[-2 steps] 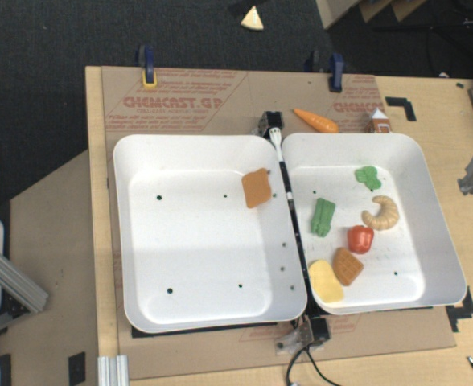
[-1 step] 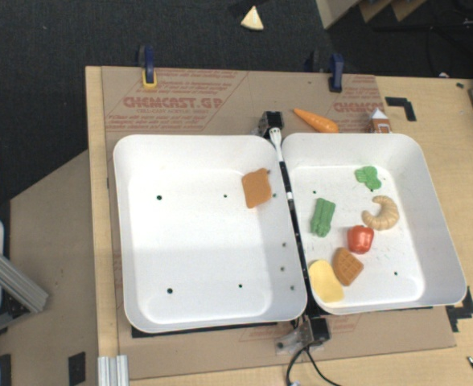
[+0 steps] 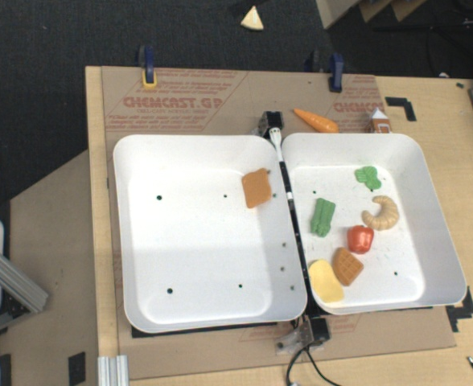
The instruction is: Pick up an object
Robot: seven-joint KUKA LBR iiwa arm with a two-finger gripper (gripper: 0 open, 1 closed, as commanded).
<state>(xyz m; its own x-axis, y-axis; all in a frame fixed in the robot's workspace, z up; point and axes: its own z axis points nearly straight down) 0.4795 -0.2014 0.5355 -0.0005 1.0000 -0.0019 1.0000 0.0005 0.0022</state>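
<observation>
Camera view: I read the pick as not yet begun, with candidate objects such as the red pepper [image 3: 360, 239] and croissant [image 3: 382, 213] lying in the right bin [image 3: 429, 215], so I must next choose one and descend.

Open floor is filling most of the left bin [image 3: 140, 240]; one brown slice [image 3: 257, 188] is lying near its right wall. Six toy foods are crowding the right bin [image 3: 429, 215].

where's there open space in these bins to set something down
The left bin is mostly bare floor, left of and below the brown slice. In the right bin, items crowd the middle; its bare patches are the upper left corner and the right side.
</observation>
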